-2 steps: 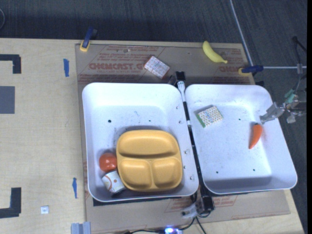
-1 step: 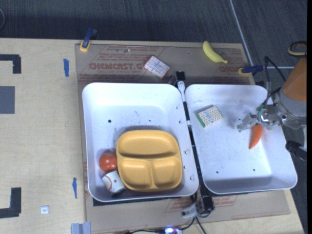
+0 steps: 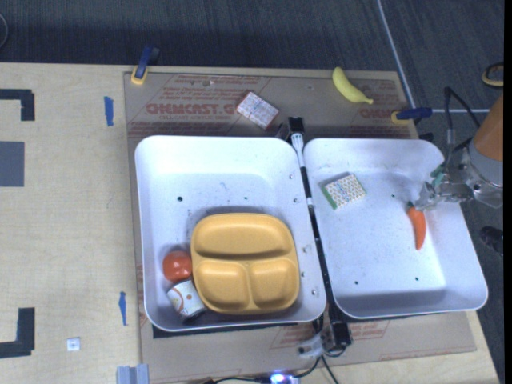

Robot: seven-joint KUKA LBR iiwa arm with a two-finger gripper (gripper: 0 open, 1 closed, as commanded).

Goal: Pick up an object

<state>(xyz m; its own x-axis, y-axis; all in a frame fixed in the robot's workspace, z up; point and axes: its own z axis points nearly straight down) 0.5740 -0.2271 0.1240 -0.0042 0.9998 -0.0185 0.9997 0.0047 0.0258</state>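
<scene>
One small carrot [image 3: 418, 227] lies in the right bin [image 3: 384, 294], its top touching the end effector [image 3: 426, 196], whose grip I cannot tell. It looks light, stiff, slippery; grasp mid-body.

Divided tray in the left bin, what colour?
Yellow. The divided tray, with three compartments, lies in the left bin; the camera view shows it clearly.

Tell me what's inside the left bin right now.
The left bin holds a yellow divided tray, a red ball and a small white-and-orange cup at the tray's left edge. Whatever lies beneath the tray is covered.
</scene>
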